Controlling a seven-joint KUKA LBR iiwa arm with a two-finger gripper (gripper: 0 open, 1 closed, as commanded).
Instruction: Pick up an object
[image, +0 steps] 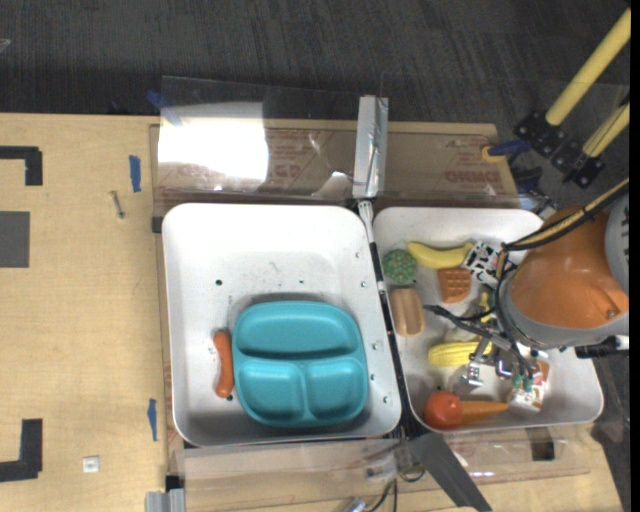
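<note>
Arm (570, 285) low over the right bin (575, 405), its end effector (492, 362) down among toy foods.

Whether the end effector is spread or pressed together cannot be told amid cables and clutter. Just beside it lie a yellow corn piece (452, 354) and an orange carrot (462, 408); farther back sit a banana (438, 254), green round item (400, 265) and tan bread piece (406, 311). The left bin (200, 240) holds a teal divided tray (298, 362) with an orange sausage (224, 364) just beside its left edge.
</note>
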